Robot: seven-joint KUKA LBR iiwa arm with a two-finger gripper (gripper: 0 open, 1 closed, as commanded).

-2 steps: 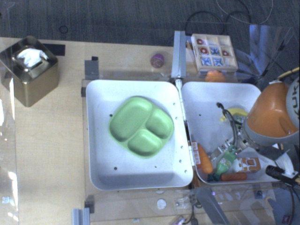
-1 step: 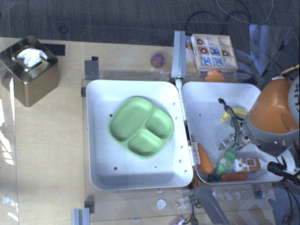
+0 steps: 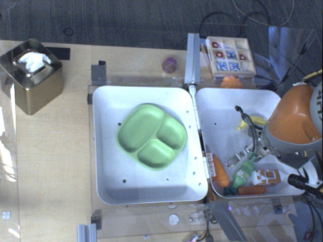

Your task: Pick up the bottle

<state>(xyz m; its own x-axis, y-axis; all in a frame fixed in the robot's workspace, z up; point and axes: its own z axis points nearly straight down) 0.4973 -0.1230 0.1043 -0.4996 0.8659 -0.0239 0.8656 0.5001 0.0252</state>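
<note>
One bottle (image 3: 243, 173) lies at the lower right, my gripper (image 3: 251, 153) poised just above; grip state unclear, next I must close and lift.

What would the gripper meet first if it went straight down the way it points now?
Probably the bottle: the gripper hangs just above its upper end in the right bin. Depth is unclear from this slanted view, so it could pass beside it.

The arm (image 3: 298, 122) is cut by the right edge and hides the right bin's (image 3: 222, 105) far side.
</note>
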